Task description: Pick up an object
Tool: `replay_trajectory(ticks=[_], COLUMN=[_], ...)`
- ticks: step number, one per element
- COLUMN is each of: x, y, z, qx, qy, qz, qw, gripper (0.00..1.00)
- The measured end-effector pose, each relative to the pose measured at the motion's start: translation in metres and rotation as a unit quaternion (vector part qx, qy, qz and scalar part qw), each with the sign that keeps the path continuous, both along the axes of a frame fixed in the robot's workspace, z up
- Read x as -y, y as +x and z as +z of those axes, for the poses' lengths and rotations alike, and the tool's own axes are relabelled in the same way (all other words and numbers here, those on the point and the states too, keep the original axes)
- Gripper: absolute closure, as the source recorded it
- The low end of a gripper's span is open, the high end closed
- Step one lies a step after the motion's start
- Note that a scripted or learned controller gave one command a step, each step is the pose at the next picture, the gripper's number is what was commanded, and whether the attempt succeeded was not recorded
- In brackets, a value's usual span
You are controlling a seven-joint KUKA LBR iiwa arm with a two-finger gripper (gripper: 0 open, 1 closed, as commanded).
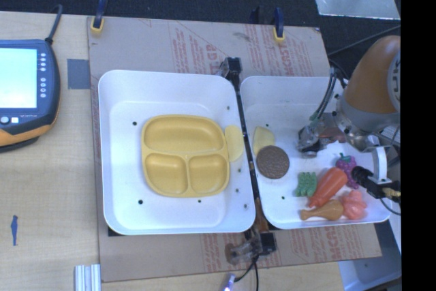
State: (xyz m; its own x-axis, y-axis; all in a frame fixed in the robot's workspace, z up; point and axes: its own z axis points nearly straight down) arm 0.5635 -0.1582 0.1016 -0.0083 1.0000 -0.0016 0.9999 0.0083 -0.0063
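Note:
The right bin (286,88) holds several toy foods. A brown round patty (272,162) lies beside a pale yellow slice (263,138) at its left side. A green piece (306,183), an orange carrot (330,184), purple grapes (346,163), a tan drumstick (323,212) and a pink piece (354,204) are clustered at the front right. My gripper (308,142) hangs low over the bin floor, right of the patty and behind the green piece. Nothing is visibly held in it.
The left bin (116,146) holds a yellow divided tray (185,153). A yellow piece (234,142) rests on the rim between the bins. A teach pendant (24,92) lies at the far left of the bench. Blue clamps (278,22) hold the cardboard at the back.

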Motion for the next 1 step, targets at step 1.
replay_trajectory(ticks=[1], x=[-0.1083], y=[-0.0136], z=[0.0905], qx=[0.002], qy=[0.0008], qz=[-0.001], qw=[1.0000], gripper=[1.00])
